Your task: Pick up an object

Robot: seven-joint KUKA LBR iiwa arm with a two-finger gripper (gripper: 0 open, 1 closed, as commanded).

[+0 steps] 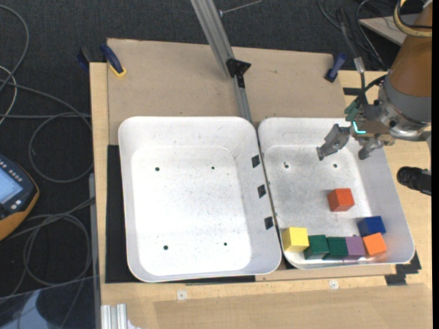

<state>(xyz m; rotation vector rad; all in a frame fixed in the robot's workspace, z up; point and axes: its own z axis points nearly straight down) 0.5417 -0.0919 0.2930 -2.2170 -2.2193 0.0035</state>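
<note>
The arm (410,67) comes in from the right, and its gripper (348,144) hangs over the far part of the right bin (274,132); the two fingers are spread wide apart, one grey finger (332,142) to the left and the other near the bin's right wall; nothing is between them.

The blocks all lie in the right bin; a red block (340,199) sits alone in the middle of it, nearer to the camera than the gripper and apart from it; along the near wall there is a row, from the left a yellow block (296,238), two green blocks (326,246), a purple block (354,246) and an orange block (374,243); a blue block (371,225) is just behind the orange one.

The left bin (130,136) stands beside the right one on the wooden bench (171,81).
</note>
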